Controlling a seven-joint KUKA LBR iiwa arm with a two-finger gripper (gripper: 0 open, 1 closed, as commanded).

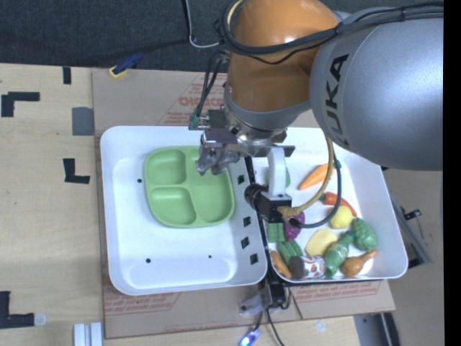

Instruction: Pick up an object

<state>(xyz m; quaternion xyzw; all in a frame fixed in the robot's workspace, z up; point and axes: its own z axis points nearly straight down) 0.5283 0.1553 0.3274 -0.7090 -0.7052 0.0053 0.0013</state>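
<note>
One green plate [189, 187] lies in the left bin [119, 207], and the gripper [214, 157] hangs over its right edge; how far open it is cannot be told. Toy vegetables [320, 242], a carrot [313, 176] among them, crowd the right bin [376, 202].

A smooth, glossy orange band [277, 42] catches the light above the satin-grey painted shell of the arm [389, 85]. Below it, a green divided tray [189, 187] of matt plastic lies in the left white bin [115, 193], which is smooth, faintly shiny plastic like the right bin [378, 193]. The toy vegetables [320, 241] have glossy plastic skins. Plain brown cardboard [144, 99] lies under both bins on a pale, wood-look tabletop [36, 193]. Dark matt cloth [86, 13] hangs behind.
</note>
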